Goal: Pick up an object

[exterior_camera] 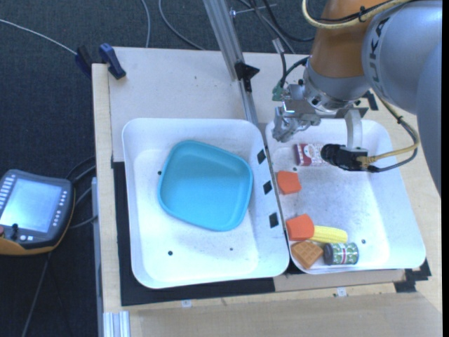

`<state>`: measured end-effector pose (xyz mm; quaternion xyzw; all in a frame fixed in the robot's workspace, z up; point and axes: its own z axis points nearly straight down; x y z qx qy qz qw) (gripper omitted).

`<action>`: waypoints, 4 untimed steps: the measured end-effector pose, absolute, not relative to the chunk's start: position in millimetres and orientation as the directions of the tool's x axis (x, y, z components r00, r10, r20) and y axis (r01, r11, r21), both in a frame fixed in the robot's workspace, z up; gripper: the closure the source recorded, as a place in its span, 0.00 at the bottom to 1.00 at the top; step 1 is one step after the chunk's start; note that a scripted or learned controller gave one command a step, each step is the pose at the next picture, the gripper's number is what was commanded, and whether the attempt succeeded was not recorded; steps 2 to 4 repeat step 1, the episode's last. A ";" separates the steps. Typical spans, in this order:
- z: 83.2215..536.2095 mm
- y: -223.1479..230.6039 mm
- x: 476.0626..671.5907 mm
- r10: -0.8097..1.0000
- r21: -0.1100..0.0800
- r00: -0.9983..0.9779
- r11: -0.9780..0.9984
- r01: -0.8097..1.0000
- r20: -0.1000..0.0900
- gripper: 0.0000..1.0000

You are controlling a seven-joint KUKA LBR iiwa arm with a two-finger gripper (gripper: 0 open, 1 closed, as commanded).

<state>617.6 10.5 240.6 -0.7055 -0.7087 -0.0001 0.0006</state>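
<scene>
Red-and-white packet [306,154] lay just below-right of your gripper [285,128] | finger state: undeterminable | right bin [393,209], white, on bench [175,83].

Partial "KUKA" lettering on arm [414,41]

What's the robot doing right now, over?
Pincer high over right bin's far corner, holding nothing. Orange block nearest, untouched. Red-white packet beside it. Over.

Glossy blue plastic plate [205,184] in a smooth white plastic bin [140,209]; pale matt wooden desk [175,83]; shiny metal claw [284,128].
</scene>
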 end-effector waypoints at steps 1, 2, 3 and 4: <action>237.5 72.1 606.2 1.000 -0.001 -0.005 0.005 1.000 0.001 1.00; 237.5 72.1 606.2 1.000 -0.001 -0.005 0.005 1.000 0.001 1.00; 237.5 72.1 606.2 1.000 -0.001 -0.005 0.005 1.000 0.001 1.00; 237.5 72.1 606.2 1.000 -0.001 -0.005 0.005 1.000 0.001 1.00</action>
